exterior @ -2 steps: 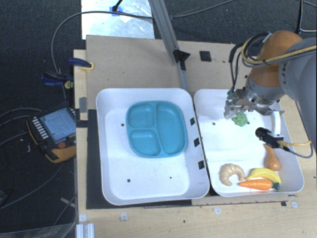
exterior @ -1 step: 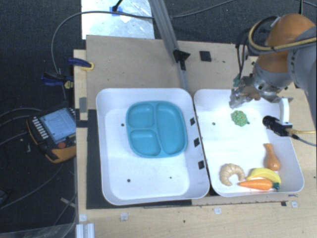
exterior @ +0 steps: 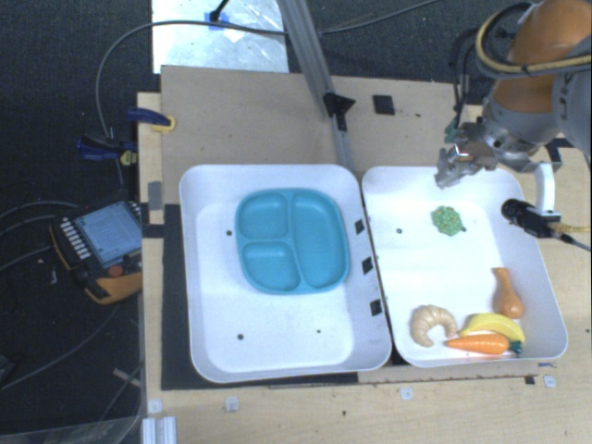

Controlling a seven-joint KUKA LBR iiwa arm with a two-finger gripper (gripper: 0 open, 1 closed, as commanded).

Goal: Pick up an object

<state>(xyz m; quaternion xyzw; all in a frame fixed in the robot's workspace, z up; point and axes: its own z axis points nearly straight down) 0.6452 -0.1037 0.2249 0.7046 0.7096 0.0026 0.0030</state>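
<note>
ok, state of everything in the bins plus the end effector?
end effector: above the right bin's far edge, nothing seen in it
broccoli: loose in right bin, just below the end effector
chicken leg: lying near right wall
croissant: lying at near edge
banana: touching carrot
carrot: lying flat
blue plate: flat in left bin

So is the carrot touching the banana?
Touching: in the camera view the carrot lies right against the banana, no gap between them.

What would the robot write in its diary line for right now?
gripper: above right bin back edge | holding: nothing seen | nearest: green broccoli | blue plate: left bin
</note>
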